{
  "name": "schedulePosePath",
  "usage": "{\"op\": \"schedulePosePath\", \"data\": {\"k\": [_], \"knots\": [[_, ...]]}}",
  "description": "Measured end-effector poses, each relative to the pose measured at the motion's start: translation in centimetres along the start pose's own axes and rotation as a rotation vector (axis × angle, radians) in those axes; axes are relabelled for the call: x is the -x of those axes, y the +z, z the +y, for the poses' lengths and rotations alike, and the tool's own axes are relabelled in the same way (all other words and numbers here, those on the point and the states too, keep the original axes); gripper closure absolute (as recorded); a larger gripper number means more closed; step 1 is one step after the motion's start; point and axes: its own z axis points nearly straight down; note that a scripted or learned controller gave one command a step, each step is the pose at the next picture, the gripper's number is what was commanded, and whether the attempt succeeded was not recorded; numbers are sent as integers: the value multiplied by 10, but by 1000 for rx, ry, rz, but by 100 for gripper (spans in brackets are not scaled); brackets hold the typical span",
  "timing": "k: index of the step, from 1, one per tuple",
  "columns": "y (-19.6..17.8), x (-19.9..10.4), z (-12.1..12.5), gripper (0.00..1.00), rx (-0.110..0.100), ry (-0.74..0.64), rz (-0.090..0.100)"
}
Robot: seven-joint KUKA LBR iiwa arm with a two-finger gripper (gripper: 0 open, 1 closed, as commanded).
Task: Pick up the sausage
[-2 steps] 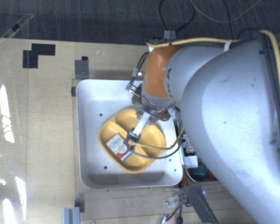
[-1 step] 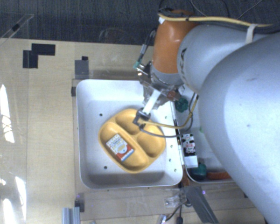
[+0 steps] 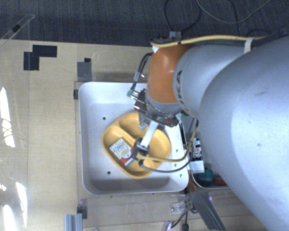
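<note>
My gripper [image 3: 148,127] hangs low over a yellow two-compartment dish [image 3: 116,131] in the left white bin [image 3: 94,129]. Inside the dish, just left of the gripper, lies a small white and orange packet [image 3: 120,148], with a small reddish piece [image 3: 127,161] at its lower right. I cannot make out a sausage by shape; the wrist hides the middle and right side of the dish. I see nothing held.
The big grey arm with its orange band [image 3: 164,78] covers most of the right bin. At that bin's near left corner a green thing [image 3: 205,177] and a reddish thing [image 3: 219,181] peek out. A clear panel stands at the far left of the bench.
</note>
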Motion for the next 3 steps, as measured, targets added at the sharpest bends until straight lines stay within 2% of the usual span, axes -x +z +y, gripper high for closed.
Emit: {"op": "schedulePosePath", "data": {"k": [1,2,3], "knots": [[59,-70,-28,100,18,48,29],[68,-53,11,100,14,-286,33],[11,-24,-45,100,17,387,14]]}}
